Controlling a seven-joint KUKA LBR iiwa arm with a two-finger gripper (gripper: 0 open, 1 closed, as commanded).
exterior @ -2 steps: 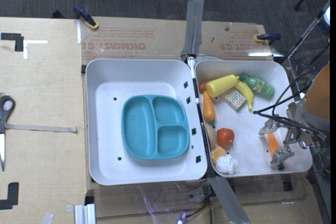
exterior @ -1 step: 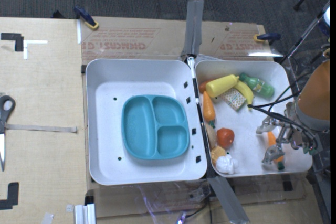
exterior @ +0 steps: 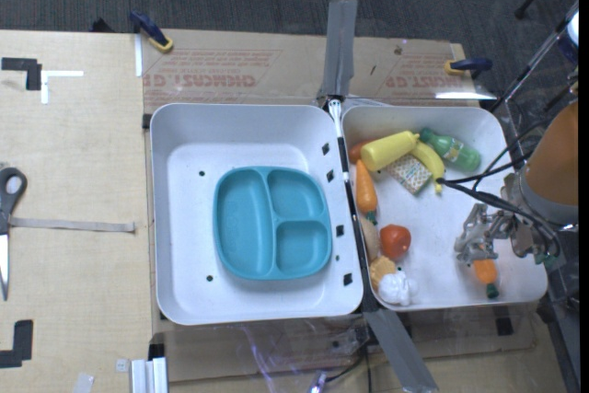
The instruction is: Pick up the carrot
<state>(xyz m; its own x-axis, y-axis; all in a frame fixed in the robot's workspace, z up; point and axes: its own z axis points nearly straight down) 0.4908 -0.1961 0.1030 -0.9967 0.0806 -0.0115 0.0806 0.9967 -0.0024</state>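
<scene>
Orange plastic with a green stub: the carrot lies just at the pincer's near side, by the white bin's front wall. It looks light, stiff and slick, best taken across its thick middle. Whether the pincer is wide or narrow, one cannot tell. A tomato sits well beyond the pincer, away from the arm.

Lab: taped bench, clamped cardboard
</scene>
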